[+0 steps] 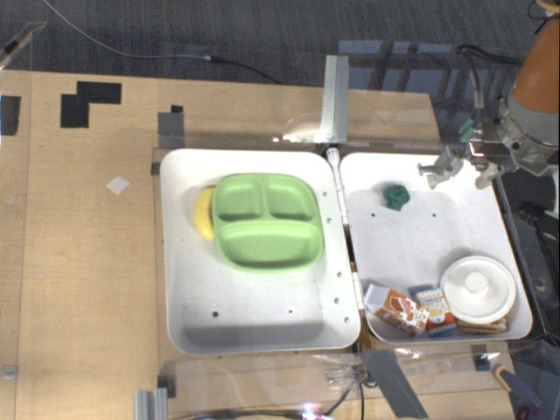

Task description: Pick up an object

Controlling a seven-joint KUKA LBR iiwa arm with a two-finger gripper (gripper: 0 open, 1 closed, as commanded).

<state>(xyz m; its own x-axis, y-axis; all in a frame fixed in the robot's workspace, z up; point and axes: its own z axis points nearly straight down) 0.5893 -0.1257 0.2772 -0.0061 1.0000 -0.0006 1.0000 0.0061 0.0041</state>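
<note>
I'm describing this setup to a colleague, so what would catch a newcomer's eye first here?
The bright green divided tray in the left bin stands out, with a yellow object peeking from under its left edge. In the right bin, a white round lid sits by colourful packets, and the claw hangs over the far edge.

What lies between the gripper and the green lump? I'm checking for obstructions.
Bare white bin floor separates the gripper from the green lump in the camera view.

The right bin is open through its middle; a small green object sits near the far edge, and a white round lid and snack packets crowd the near corner. In the left bin, a green divided plate over a yellow object fills the far half; the near half lies free.
</note>
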